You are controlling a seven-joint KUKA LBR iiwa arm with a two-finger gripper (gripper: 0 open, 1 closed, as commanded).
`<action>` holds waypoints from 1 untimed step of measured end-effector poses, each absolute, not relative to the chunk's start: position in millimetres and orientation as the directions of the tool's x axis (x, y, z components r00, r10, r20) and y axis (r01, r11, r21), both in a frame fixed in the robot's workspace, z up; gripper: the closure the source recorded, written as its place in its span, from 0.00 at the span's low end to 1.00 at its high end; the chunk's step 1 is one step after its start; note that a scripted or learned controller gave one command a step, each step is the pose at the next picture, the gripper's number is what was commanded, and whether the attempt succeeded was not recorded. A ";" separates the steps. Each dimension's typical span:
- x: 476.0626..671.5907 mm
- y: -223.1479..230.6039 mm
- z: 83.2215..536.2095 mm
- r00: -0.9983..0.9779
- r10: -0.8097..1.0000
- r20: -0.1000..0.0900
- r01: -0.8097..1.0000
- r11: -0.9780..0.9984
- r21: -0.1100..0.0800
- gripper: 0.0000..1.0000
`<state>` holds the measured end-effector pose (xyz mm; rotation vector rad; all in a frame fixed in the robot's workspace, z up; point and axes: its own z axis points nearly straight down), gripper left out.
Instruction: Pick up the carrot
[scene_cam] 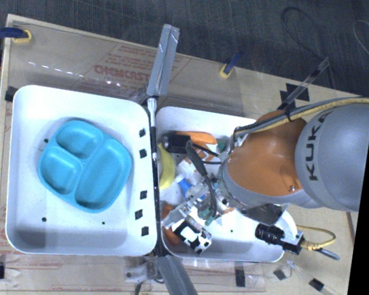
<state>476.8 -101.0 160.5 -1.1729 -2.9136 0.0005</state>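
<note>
We see two shallow white plastic bins side by side on the wooden bench, and we place everything against the right-hand white bin [242,126]. Just beside it, on its left, stands the left-hand white bin [25,154], which holds a light blue plastic plate with three compartments [85,166]. A grey metal bar [163,58] juts out from the far left corner of the right-hand bin, along the line where the two bins meet.

The grey arm with its orange band [267,166] reaches in over the right half of the right-hand bin and covers much of its floor. The two-finger gripper [196,210] points down into the clutter near the bin's middle, towards its near left side. We cannot tell whether it is open or closed, nor whether anything sits in it, because wires and small objects crowd around its tip.

The orange carrot [201,138] lies inside the right-hand bin at its far edge, left of centre, apart from the gripper and partly hidden by a dark object. A yellow curved banana [166,166] lies along the bin's left wall. A small black-and-white spotted block [197,238] rests at the bin's near edge, just beside the gripper.
</note>
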 end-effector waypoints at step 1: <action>559.1 -143.2 138.9 -0.819 0.574 0.000 0.574 0.819 -0.001 0.00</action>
